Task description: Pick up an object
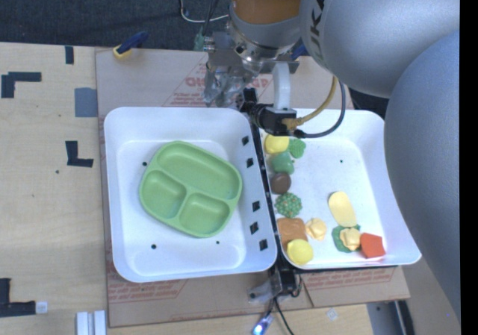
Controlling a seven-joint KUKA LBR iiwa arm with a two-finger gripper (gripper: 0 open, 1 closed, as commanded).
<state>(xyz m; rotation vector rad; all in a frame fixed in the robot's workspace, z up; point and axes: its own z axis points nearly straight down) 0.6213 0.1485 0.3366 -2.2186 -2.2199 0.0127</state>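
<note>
My gripper hangs over the back rim of the left bin, near the wall between the two bins, with nothing visibly in it. In the left bin lies a green divided plate. The right bin holds several toy foods. Along its left wall sit a yellow piece, a green piece, an olive piece, a brown ball, a green broccoli-like piece, an orange-brown block and a yellow ball.
Towards the front right of the right bin lie a pale yellow oval, a small pale piece, a green-and-yellow piece and a red block. The big grey arm overhangs the right bin's back right.
</note>
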